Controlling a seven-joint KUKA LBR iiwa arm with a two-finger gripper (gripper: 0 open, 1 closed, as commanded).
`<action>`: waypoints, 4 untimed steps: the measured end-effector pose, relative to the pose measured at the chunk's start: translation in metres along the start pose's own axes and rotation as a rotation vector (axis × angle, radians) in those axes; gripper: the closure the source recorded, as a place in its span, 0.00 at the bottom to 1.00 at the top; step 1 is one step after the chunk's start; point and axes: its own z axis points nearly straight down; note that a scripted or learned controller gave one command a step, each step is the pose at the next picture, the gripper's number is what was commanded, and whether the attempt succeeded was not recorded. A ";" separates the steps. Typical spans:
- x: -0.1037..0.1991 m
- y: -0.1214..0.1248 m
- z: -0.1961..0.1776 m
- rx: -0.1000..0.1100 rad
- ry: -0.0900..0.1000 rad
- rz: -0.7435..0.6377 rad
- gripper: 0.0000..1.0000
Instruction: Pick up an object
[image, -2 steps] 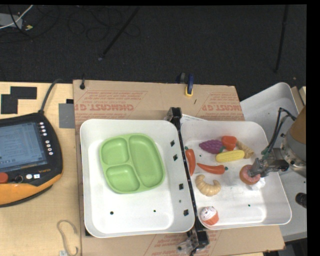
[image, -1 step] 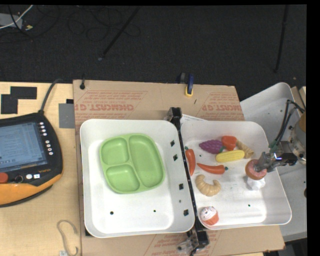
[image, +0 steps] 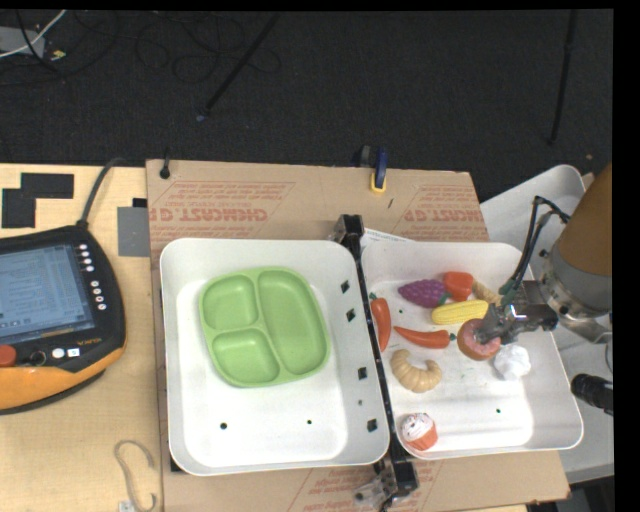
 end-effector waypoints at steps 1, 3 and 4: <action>0.044 0.013 -0.005 -0.001 -0.001 0.001 1.00; 0.154 0.035 0.008 0.002 -0.002 0.002 1.00; 0.145 0.045 -0.001 -0.001 -0.003 0.004 1.00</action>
